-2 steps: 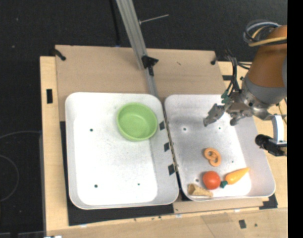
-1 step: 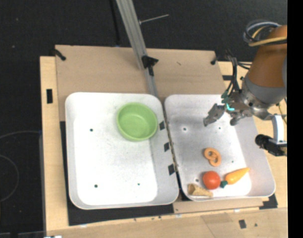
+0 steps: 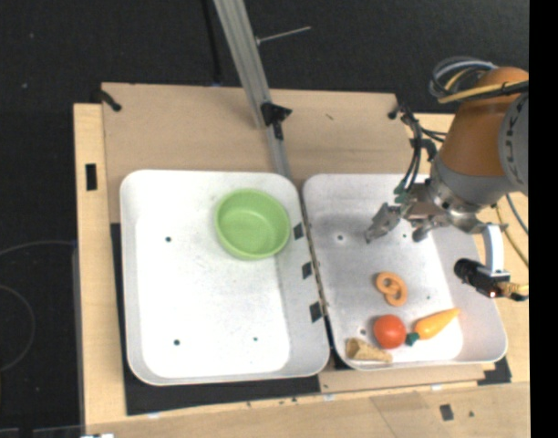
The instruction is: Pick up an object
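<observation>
My gripper (image 3: 402, 227) hangs over the upper half of the right bin (image 3: 338, 199), its two fingers spread open with nothing between them. Below it, on the bin floor, lies a small orange pretzel-shaped piece (image 3: 390, 286). Closer to the front edge sit a red tomato (image 3: 389, 331), an orange carrot-like piece (image 3: 435, 323) and a tan wedge (image 3: 368, 352). A green bowl (image 3: 252, 224) stands upright in the upper part of the left bin (image 3: 170, 336).
A slanted metal pole (image 3: 247, 57) comes down from the top and ends near the gap between the two bins. The arm's grey body with its orange band (image 3: 475, 144) and cables crowd the right bin's far right side.
</observation>
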### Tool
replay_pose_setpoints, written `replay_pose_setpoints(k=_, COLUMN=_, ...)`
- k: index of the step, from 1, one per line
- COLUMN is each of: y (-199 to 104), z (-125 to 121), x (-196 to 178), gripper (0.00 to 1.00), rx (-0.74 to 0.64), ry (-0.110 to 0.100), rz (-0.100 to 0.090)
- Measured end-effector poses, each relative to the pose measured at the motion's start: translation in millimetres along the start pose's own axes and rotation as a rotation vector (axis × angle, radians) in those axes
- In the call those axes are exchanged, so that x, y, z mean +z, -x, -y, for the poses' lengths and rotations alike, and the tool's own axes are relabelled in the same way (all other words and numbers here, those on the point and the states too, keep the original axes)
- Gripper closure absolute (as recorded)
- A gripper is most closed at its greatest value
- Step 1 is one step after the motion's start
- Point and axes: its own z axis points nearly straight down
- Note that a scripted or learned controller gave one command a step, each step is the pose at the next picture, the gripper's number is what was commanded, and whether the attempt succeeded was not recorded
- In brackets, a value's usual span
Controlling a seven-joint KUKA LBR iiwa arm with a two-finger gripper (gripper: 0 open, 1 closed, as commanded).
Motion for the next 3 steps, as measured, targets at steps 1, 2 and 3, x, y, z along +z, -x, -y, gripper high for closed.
replay_pose_setpoints(k=1, y=-5, z=1, x=62, gripper=0.00, rx=0.001, ry=-0.002, rz=-0.001)
replay_pose_setpoints(k=2, y=-3, z=1, x=86, gripper=0.00, rx=0.002, ry=0.001, rz=0.001)
replay_pose_setpoints(k=3, y=-3, z=0, x=74, gripper=1.00, rx=0.007, ry=0.007, rz=0.000)
